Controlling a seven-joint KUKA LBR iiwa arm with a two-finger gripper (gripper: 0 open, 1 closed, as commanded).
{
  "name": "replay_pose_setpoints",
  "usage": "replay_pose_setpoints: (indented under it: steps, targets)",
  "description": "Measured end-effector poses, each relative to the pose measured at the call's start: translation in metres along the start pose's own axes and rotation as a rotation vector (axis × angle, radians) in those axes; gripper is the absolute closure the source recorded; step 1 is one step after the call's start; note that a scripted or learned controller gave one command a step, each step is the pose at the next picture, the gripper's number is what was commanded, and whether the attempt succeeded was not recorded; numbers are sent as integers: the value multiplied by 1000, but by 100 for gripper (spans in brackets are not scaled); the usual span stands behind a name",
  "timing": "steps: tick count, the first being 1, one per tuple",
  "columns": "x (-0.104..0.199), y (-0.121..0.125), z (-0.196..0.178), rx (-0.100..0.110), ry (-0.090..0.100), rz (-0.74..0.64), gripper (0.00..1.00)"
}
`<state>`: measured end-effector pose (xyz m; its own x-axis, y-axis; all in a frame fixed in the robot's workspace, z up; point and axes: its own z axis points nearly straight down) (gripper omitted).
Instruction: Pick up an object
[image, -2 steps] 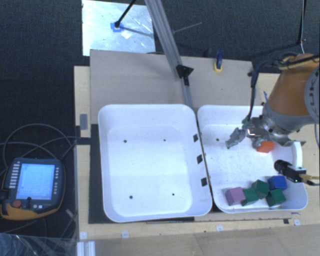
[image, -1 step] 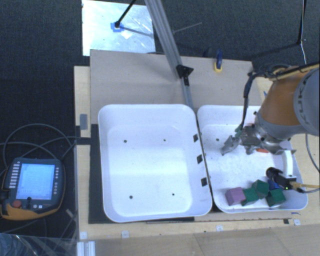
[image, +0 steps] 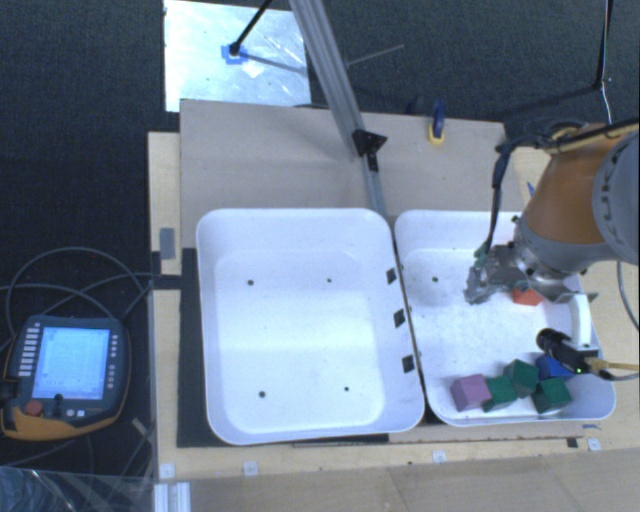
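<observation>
Plastic bins on a board bench

Both bins, the left bin (image: 300, 330) and the right bin (image: 440, 270), look like smooth white plastic with a faint sheen. The bench (image: 270, 150) beneath is matt tan board. The gripper (image: 480, 285) looks dull grey metal; the blocks (image: 505, 385) appear matt, and the floor mat (image: 80, 120) dark and rough-textured.

I work in a robotics lab: a teach pendant (image: 65, 375) with trailing cables, two white bins (image: 300, 320) on a plywood bench (image: 280, 150).

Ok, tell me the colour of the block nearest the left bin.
Purple-pink block, seen in the camera view.
</observation>
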<state>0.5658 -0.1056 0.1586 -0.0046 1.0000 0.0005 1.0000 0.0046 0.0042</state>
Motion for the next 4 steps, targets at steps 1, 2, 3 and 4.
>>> replay_pose_setpoints:
  steps: [1,2,3,4]
  targets:
    - [2,1,-64,-5,-2,0,100]
    - [2,3,-115,-4,-2,0,100]
    - [43,0,-108,3,1,-4,100]
    - [91,-3,-110,2,1,-5,100]
